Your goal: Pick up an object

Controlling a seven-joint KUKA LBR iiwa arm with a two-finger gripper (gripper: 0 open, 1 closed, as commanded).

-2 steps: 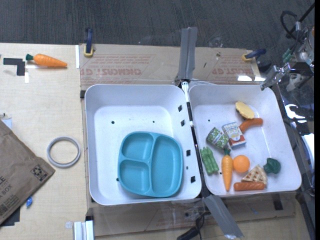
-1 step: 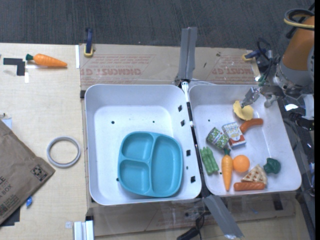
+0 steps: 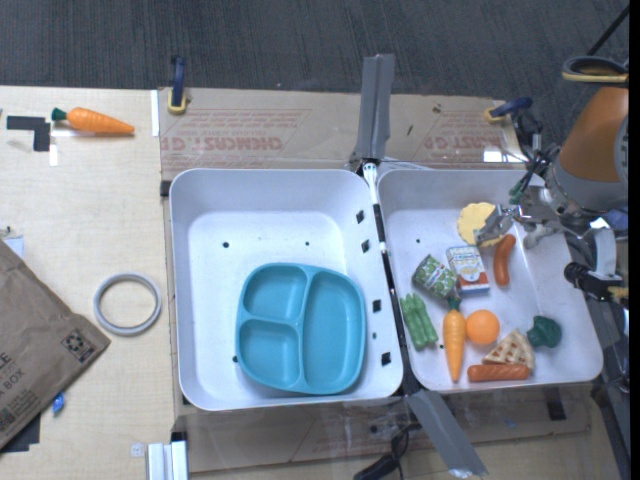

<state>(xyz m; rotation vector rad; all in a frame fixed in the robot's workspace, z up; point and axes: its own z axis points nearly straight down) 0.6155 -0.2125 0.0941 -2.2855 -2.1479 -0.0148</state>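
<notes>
The hand hangs low at the right bin's 1 o'clock corner, beside a yellow piece and red sausage, placed for picking; grip state cannot be determined.

Looks like a robotics lab bench, not a kitchen.
Two white bins on clamped cardboard, plastic toy food, a roll of tape, and the robot arm over dark carpet.

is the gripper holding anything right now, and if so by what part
Cannot be told. The gripper sits low in the right bin, beside the yellow toy and red sausage, with nothing visibly between its tips.
</notes>
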